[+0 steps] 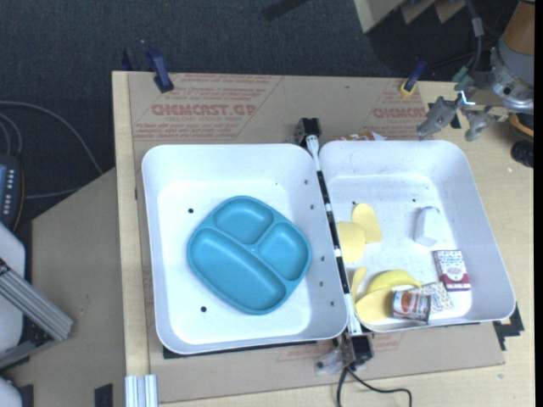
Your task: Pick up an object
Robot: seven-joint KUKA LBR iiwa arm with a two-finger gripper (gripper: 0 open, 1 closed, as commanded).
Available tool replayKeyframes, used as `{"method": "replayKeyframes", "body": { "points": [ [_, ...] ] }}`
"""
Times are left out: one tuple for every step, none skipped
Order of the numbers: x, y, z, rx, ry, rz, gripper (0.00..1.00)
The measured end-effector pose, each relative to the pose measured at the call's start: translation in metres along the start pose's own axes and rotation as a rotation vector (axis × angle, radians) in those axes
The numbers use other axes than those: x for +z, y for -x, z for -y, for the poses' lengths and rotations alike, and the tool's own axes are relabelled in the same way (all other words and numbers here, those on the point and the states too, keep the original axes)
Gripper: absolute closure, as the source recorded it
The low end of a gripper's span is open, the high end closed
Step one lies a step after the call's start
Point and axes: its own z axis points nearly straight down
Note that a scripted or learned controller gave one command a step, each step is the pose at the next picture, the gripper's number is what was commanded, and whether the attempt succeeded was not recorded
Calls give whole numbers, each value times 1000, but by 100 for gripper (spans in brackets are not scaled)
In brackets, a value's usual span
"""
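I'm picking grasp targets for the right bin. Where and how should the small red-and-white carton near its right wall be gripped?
Grip the small red-and-white carton across its two long sides, coming straight down from above. It lies flat on the right bin floor, apart from the other items, with bare floor on both long sides for the fingers. The gripper is now beyond the bin's far rim.

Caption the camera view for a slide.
Claw poised beyond the right bin holding small items; blue divided plate in the left bin.

The right bin (475, 193) lies bare across its upper half; a can (411, 303), a carton (452, 270) and yellow pieces (366, 224) crowd its lower part.
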Motion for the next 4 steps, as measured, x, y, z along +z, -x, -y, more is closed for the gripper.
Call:
{"method": "replayKeyframes", "body": {
  "points": [
    [110, 50, 49, 1, -1, 1, 0],
    [172, -21, 88, -1, -1, -1, 0],
    [176, 46, 160, -1, -3, -6, 0],
    [175, 36, 55, -1, 2, 1, 0]
  ]
}}
